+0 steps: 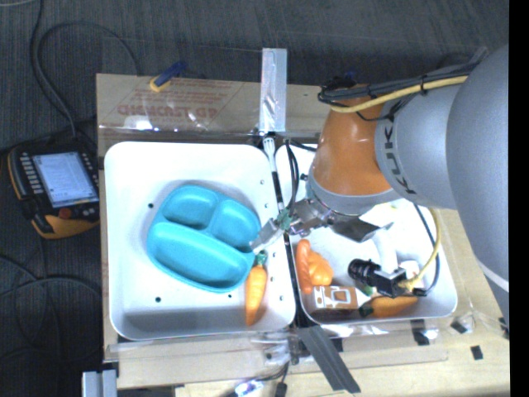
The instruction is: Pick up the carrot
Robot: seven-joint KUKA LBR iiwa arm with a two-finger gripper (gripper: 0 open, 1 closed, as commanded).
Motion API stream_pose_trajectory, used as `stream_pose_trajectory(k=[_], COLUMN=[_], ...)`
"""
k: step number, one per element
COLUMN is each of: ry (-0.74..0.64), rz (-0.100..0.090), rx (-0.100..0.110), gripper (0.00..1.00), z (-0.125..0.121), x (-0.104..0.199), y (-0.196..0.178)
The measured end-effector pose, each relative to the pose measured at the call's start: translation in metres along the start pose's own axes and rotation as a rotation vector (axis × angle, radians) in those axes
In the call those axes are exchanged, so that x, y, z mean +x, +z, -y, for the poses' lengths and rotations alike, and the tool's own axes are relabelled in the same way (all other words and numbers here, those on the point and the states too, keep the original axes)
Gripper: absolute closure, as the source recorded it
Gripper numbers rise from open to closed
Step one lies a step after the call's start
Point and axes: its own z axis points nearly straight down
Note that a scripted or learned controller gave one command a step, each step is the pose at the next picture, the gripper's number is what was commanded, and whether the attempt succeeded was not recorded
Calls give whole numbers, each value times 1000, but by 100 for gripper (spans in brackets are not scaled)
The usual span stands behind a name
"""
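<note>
Here carrot lies in left bin, just below jaws; jaw opening unclear.

The arm runs off the frame at three o'clock and covers much of the right bin. The gripper is too small to read. The bottle label is illegible.

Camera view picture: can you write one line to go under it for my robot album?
Robot gripper hovers near a carrot lying beside a blue tray in the left bin.
</note>
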Motion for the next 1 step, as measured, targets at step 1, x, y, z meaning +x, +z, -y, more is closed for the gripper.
stream_pose_trajectory(k=[1], ry=[-307], rz=[2], rx=[-1], gripper=[0], z=[56], x=[-54], y=[-1])
